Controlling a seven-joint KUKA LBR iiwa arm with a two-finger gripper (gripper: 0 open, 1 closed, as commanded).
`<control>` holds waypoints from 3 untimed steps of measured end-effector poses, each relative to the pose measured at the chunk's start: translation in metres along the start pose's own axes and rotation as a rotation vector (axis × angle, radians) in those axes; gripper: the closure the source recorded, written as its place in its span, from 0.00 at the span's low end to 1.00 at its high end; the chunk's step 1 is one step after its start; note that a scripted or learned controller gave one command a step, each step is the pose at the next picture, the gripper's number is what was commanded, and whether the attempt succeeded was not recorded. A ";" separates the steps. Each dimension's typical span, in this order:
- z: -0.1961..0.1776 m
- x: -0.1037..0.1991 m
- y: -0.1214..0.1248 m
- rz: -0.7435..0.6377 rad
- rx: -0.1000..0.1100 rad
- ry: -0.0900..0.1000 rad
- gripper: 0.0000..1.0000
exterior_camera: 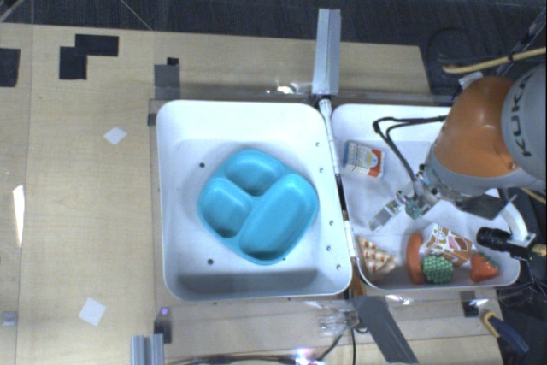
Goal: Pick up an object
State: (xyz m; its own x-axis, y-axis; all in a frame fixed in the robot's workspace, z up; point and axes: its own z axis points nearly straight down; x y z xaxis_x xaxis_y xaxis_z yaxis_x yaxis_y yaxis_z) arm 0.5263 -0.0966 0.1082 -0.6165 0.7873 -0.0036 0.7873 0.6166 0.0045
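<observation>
Both bins (171, 184) white. Left bin: sky-blue divided plate (258, 205). Right bin: small white carton (363, 158) with orange and blue print; tan, red-dotted pizza slice (376, 255); green knobbly piece (438, 269); orange-red pieces (483, 267). Arm (479, 141) grey, orange band. Surface (77, 209) pale wood, black patches.

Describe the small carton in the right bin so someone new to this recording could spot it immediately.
Start at the right bin, the one the arm reaches into. The small carton lies alone near its far left side, beside the divider between the bins. Its white box shape with orange and blue print separates it from the toy foods clustered along the near edge.
</observation>
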 end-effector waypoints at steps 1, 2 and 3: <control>-0.003 -0.054 0.079 0.257 0.000 -0.001 0.00; 0.021 -0.057 0.084 -0.081 -0.003 -0.003 0.00; 0.007 -0.058 0.087 -0.086 -0.009 -0.010 1.00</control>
State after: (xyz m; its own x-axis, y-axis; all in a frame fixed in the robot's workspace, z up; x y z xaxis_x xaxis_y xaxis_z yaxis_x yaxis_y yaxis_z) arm 0.6306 -0.0885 0.1015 -0.6819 0.7313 -0.0147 0.7312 0.6821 0.0129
